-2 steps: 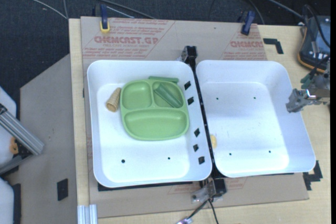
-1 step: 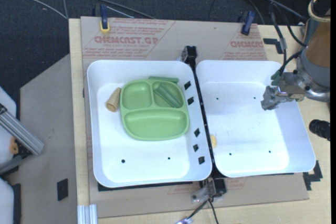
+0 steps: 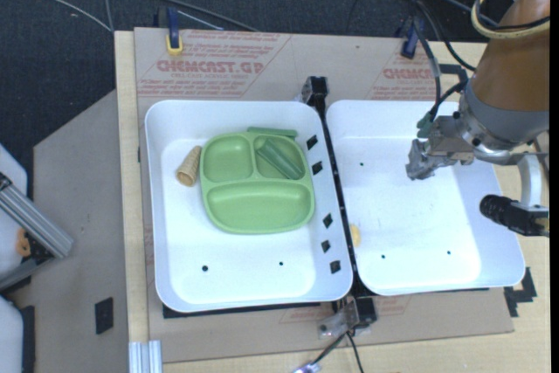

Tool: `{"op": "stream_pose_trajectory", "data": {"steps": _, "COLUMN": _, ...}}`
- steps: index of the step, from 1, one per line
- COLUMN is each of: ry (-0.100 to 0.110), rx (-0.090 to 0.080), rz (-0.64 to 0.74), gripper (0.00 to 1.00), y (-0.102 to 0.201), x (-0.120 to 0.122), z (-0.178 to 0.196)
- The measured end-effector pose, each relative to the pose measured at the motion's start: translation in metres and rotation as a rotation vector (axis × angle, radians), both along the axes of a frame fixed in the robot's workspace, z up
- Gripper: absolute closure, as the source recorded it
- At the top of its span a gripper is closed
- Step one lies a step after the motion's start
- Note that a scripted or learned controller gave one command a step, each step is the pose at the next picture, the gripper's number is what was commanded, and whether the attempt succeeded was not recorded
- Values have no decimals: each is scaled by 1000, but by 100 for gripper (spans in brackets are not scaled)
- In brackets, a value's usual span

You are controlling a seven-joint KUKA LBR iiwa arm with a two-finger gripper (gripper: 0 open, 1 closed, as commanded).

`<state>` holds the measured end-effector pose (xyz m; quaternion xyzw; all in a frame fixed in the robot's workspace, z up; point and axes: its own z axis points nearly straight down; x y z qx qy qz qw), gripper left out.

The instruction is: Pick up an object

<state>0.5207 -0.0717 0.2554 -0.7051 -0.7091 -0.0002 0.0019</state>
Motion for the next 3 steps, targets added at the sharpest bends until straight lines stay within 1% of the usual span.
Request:
{"op": "stream_pose_trajectory", "data": {"steps": 1, "ry": -1, "rx": -1, "rz": -1, "gripper": 100, "y": 40, "x": 14, "z": -11}}
{"op": "stream_pose_trajectory", "data": {"steps": 2, "ry": -5, "rx": -2, "rz": -1, "gripper": 100, "y": 85, "x": 42, "z": -19}}
{"op": "stream_pose_trajectory", "data": {"steps": 3, "ry": -4, "rx": -1, "rz": 0, "gripper": 100, "y": 131, "x": 50, "z": -18}}
